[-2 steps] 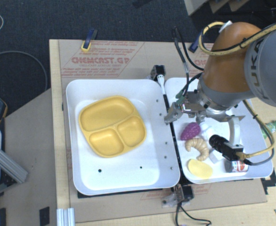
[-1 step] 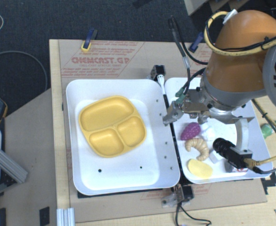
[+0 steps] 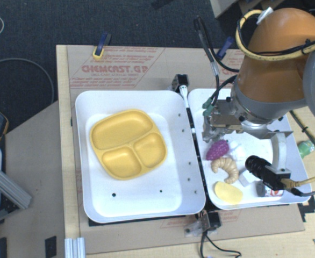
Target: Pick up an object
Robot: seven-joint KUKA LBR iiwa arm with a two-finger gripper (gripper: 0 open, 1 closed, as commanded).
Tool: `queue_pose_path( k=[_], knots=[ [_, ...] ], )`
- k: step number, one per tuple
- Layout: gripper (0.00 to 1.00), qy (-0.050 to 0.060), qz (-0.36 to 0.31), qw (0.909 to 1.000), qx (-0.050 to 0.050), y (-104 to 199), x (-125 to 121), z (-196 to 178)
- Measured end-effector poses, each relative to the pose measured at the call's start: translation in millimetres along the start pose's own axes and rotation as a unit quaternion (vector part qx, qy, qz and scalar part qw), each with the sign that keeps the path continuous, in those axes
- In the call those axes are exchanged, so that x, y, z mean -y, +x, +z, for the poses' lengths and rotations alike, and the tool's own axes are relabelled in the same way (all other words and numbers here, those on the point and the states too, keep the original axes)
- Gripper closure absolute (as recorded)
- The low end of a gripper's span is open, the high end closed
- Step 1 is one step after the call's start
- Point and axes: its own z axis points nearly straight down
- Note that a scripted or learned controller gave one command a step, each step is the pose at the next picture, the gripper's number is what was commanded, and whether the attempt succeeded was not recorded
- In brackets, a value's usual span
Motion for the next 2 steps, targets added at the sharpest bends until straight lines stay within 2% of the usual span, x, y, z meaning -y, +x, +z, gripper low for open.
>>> queue_pose_path(
  k=[1, 2],
  knots=[
    [1.0, -0.005, -0.004, 1.0, -0.003, 67.3, -0.4, -102.3],
    [1.0, 0.0, 0.0, 1.0, 0.0, 63.5, -0.3, -106.8]
  ],
)
